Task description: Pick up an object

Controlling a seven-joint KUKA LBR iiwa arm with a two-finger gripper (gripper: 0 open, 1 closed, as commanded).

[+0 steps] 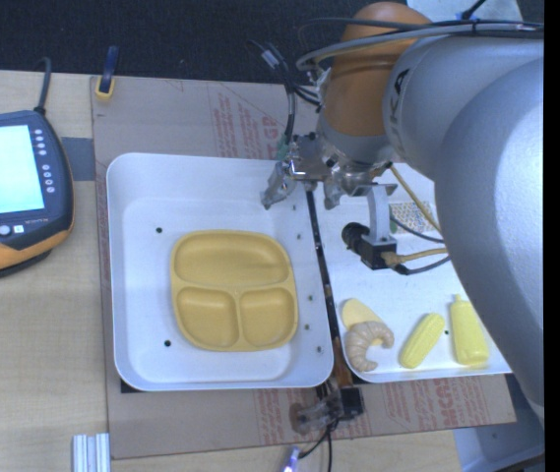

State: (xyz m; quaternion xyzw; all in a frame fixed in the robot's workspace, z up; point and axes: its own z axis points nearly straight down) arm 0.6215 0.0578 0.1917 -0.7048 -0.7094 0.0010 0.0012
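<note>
Divided plate [232, 290] sitting in left bin [132, 264]; croissant [368, 343], corn cob [421, 340], bottle [467, 331] lying lower right in right bin [412, 265]; teach pendant [9, 190] far left.

One fixed camera hangs above the tan wooden worktop [24, 342], looking down at a slant, fairly close; the shallow white plastic left bin [132, 264] sits mid-frame, the grey arm [476, 165] crowding its right.

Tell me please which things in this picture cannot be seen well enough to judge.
- Right bin: in the camera view the arm covers much of it.
- Gripper: its fingers are small and dark against the divider, so open or shut cannot be read.
- Pale yellow piece: partly behind the croissant, kind unclear.
- Patterned item: mostly under cables and the arm.
- Teach pendant: cut by the left edge.
</note>
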